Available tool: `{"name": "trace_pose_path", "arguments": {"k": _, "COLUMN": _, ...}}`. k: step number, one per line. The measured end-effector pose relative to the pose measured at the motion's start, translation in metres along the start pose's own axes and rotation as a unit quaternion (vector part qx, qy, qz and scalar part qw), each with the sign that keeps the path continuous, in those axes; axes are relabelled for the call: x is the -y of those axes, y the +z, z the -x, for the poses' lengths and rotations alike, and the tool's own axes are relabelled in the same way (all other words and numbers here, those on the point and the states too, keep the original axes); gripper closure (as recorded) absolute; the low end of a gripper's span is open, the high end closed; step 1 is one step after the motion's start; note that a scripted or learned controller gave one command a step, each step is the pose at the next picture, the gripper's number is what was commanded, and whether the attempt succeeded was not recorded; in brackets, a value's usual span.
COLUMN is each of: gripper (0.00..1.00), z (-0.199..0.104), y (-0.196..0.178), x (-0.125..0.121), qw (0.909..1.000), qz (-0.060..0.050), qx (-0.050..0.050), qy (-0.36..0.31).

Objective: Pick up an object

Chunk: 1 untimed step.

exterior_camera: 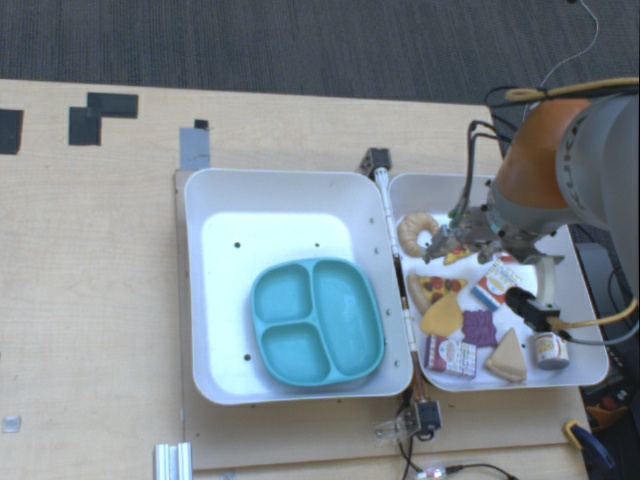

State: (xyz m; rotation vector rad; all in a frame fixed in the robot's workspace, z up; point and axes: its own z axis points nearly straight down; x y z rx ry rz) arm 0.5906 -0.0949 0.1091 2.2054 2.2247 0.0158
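Note:
My gripper [448,245] is low in the right bin [590,368], at its back left part. It hangs just right of a tan donut [414,233] and right above a small yellow and red piece [459,257]. In front of it lie a pizza slice [436,290], a yellow wedge [443,317], a purple piece [480,326], a red and white box [451,355], a tan sandwich wedge [507,356] and a small can [548,349]. A white, red and blue packet [496,281] lies partly under the wrist.
The left bin [215,203] holds a teal divided plate [317,321] toward its front right. A ridge [393,258] separates the two bins. The grey arm with its orange band [535,153] covers the back right of the right bin.

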Motion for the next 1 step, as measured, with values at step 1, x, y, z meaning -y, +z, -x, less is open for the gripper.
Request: {"name": "trace_pose_path", "arguments": {"k": 1, "gripper": 0.0, "z": -0.0083, "y": 0.0215, "x": 0.0375, "qw": 1.0, "qz": -0.002, "qx": 0.001, "qy": 0.003}}
